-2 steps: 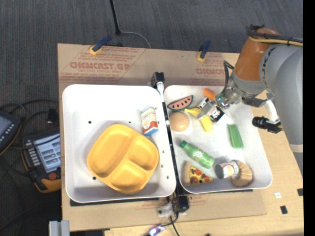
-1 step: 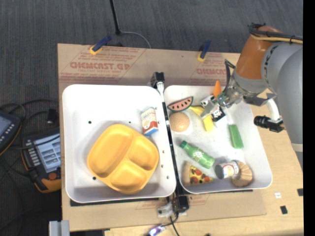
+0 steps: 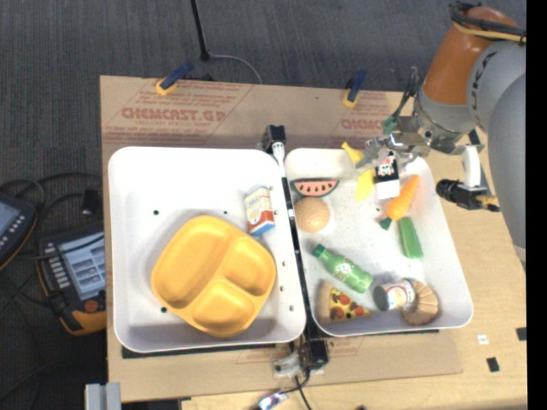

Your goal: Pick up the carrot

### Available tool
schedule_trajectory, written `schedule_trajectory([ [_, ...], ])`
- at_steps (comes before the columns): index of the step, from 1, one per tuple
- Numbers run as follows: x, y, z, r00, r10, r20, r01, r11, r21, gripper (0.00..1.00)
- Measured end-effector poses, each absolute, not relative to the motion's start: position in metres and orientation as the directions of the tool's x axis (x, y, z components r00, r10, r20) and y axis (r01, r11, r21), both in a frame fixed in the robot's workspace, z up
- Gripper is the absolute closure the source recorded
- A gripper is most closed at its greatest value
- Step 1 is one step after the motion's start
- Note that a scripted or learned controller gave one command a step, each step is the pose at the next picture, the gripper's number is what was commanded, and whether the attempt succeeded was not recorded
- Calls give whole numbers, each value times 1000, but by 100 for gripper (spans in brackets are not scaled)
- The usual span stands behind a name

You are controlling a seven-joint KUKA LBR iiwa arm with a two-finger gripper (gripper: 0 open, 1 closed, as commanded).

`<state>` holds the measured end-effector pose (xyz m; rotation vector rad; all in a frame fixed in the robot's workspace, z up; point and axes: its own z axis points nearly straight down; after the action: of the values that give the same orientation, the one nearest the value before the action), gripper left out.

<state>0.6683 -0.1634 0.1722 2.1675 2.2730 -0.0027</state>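
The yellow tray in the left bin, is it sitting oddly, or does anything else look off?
Yes: the yellow tray sits skewed, turned at an angle to the left bin. The small carton beside it leans against the bin's wall.

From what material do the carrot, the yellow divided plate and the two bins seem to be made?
The carrot looks like smooth moulded plastic, matte orange, probably toy food. The yellow divided plate seems glossy plastic, with soft highlights on its ridges. The left bin and right bin look like thin white plastic with rounded rims, though this is uncertain.
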Motion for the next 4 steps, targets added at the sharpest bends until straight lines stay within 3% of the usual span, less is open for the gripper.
schedule_trajectory([
  [1, 669, -211, 124, -413, 911, -2, 911, 413, -1, 100],
  [2, 638, -213, 90, -747, 665, -12, 665, 747, 9, 100],
  [3, 644, -164, 163, -890, 456, -3, 456, 890, 1, 100],
  [4, 644, -164, 163, -890, 456, -3, 456, 890, 1, 0],
])
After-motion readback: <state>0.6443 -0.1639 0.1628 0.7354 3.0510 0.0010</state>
